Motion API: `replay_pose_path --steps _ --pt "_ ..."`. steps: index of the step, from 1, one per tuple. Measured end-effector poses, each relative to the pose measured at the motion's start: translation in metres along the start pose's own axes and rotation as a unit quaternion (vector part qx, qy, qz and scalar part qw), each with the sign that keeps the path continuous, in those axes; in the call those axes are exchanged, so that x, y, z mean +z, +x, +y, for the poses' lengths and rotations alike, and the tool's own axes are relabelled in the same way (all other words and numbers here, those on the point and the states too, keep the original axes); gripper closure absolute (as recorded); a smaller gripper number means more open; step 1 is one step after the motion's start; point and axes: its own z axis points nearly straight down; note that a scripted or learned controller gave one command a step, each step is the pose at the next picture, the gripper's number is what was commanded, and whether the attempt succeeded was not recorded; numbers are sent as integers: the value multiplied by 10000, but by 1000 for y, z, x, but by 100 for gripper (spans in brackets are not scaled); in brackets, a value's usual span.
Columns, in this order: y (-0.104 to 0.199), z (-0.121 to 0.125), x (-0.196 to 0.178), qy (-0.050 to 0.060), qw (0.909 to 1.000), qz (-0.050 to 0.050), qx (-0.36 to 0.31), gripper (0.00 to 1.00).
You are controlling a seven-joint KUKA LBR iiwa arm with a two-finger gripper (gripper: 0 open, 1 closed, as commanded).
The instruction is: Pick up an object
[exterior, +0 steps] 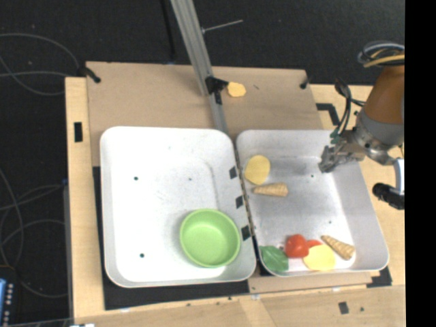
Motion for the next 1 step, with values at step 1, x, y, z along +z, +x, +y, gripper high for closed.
replay_pose_path --steps 1 --pt "0 -7 -59 -13 10000 9 10 100"
